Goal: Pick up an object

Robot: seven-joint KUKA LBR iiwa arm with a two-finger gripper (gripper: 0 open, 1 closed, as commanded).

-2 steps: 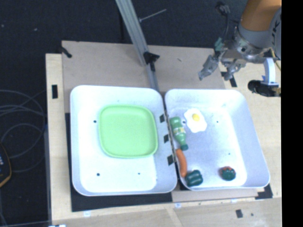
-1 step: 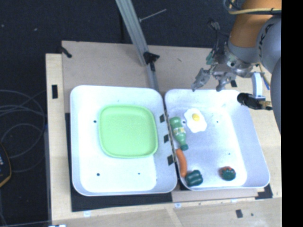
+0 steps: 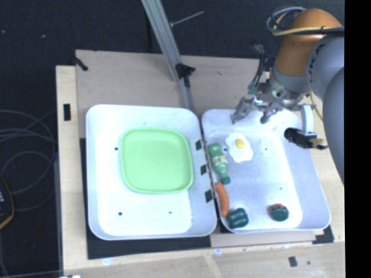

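My gripper (image 3: 251, 116) hangs over the back edge of the right bin (image 3: 301, 172), fingers spread open with nothing between them. A fried egg toy (image 3: 239, 146) lies just in front of it in that bin. A green bottle (image 3: 218, 161) lies along the bin's left wall. Below the bottle rests an orange carrot (image 3: 222, 197), with a dark green pepper (image 3: 237, 217) at its near end. A red and green fruit (image 3: 279, 212) sits at the front right of the bin.
The left bin (image 3: 104, 213) holds a light green square plate (image 3: 156, 160). A grey metal pole (image 3: 164, 32) slants down from the top to the gap between the bins.
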